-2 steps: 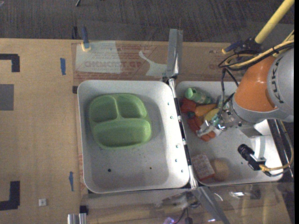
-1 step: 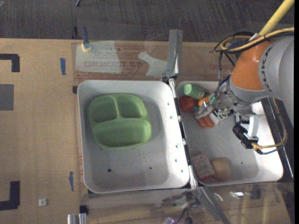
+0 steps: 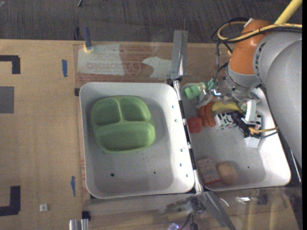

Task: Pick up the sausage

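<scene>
Desk (image 3: 38,143): tan surface with black corner marks and blue tape strips, bearing two white bins side by side.
Left bin (image 3: 139,176): holds a green divided plate (image 3: 123,123), upside or compartment side up toward 10 o'clock of the bin's middle.
Right bin (image 3: 261,169): crowded at its 12 o'clock end.
Arm (image 3: 283,75): grey with orange band, entering from 3 o'clock, over the right bin's far end.
Gripper (image 3: 230,111): low among the items at the bin's 11 o'clock; finger state unclear.
Yellow item (image 3: 224,106): banana-like, just beside the gripper.
Red-orange pieces (image 3: 200,119): at 9 o'clock of the gripper.
Green item (image 3: 193,90): at the bin's 11 o'clock corner.
Pink patterned packet (image 3: 207,170): at 7 o'clock.
Tan rounded item (image 3: 227,172): touching the packet's right side.
</scene>
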Motion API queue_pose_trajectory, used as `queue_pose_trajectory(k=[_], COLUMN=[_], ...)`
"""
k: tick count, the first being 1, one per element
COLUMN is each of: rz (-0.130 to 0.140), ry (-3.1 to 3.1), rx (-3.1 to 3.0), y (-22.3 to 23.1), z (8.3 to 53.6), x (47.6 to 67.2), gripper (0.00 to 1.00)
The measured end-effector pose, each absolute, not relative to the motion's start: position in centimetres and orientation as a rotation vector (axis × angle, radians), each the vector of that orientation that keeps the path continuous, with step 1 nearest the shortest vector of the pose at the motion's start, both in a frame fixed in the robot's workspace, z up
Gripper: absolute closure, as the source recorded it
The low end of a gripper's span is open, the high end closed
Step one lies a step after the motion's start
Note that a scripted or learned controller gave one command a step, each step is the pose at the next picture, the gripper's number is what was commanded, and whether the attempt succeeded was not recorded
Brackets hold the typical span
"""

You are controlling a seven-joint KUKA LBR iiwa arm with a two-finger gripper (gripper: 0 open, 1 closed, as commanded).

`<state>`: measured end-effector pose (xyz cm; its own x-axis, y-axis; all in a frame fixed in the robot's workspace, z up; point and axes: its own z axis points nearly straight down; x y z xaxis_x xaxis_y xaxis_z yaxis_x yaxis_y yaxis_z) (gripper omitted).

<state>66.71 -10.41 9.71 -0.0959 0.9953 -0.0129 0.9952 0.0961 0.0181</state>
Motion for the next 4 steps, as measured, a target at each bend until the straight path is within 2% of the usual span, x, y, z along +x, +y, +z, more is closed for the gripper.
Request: queue_pose_trajectory(k=[1, 2, 3, 4], rz=[0.002, 0.000, -0.006, -0.005], ry=[2.327, 2.402, 2.487, 2.486], rx=[2.102, 2.024, 1.926, 1.926], y=[-9.9, 1.2, 2.1, 2.1], z=[10.5, 22.9, 19.4, 19.5], x=[66.6, 66.8, 66.7, 66.7], gripper=[1.00, 1.00, 1.00, 0.00])
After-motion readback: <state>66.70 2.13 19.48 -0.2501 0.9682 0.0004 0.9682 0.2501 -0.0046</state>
